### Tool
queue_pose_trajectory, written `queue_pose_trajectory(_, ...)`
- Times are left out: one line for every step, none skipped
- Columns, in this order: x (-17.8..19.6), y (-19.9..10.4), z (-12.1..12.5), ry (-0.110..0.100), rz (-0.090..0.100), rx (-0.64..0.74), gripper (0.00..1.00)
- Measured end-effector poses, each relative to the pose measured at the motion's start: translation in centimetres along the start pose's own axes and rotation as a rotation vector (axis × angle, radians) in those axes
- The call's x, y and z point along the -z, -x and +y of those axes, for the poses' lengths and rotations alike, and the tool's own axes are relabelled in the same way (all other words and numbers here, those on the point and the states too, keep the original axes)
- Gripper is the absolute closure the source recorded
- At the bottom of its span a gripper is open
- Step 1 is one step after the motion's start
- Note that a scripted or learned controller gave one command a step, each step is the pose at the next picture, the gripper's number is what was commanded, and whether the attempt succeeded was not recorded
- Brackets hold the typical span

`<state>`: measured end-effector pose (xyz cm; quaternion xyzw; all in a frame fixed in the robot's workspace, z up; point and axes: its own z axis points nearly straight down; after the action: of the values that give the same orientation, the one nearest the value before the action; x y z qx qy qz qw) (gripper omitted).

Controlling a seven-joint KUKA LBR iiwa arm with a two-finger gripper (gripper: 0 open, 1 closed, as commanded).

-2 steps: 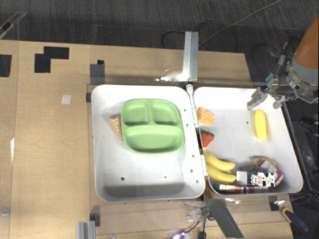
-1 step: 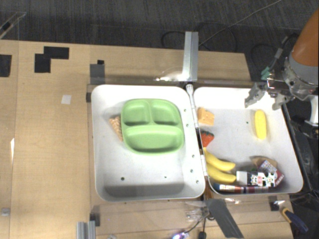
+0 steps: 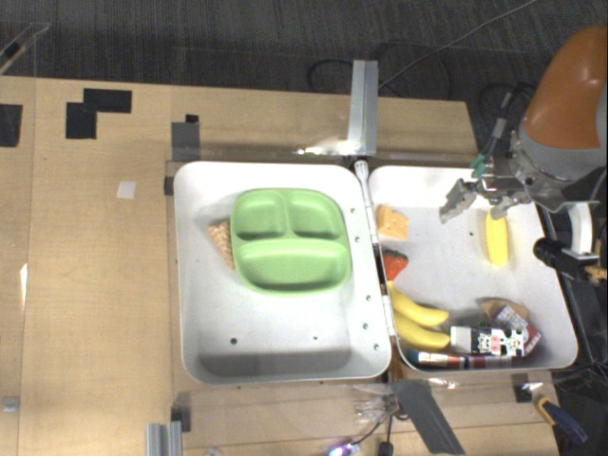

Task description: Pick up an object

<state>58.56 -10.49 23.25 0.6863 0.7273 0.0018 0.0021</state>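
Note:
My gripper (image 3: 476, 200) hangs over the upper part of the right bin (image 3: 442, 255), open, with nothing between its fingers. One fingertip (image 3: 450, 207) points left over the bare bin floor. The other sits just above the top end of a yellow oblong object (image 3: 496, 239), which lies on the bin floor. An orange chunk (image 3: 391, 222) and a red strawberry-like piece (image 3: 394, 265) lie along the bin's left wall. Two bananas (image 3: 419, 319) rest at the lower left, beside a small printed bottle (image 3: 485, 340) and a brown packet (image 3: 507, 311).
The left bin (image 3: 204, 331) bears a green divided plate (image 3: 290, 238) with a tan waffle-like piece (image 3: 220, 242) tucked at its left edge. A metal post (image 3: 364, 107) stands behind the divider between the bins. The arm's orange band (image 3: 570, 88) looms at the right.

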Motion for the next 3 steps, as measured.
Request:
queue_pose_trajectory(-3.0, 7.3, 0.7, 0.0, -0.001, 0.084, 0.0)
queue_pose_trajectory(-12.3, 10.2, 2.1, 0.023, -0.014, 0.267, 0.0)
queue_pose_trajectory(-10.8, 10.2, 2.5, 0.038, -0.021, 0.266, 1.0)
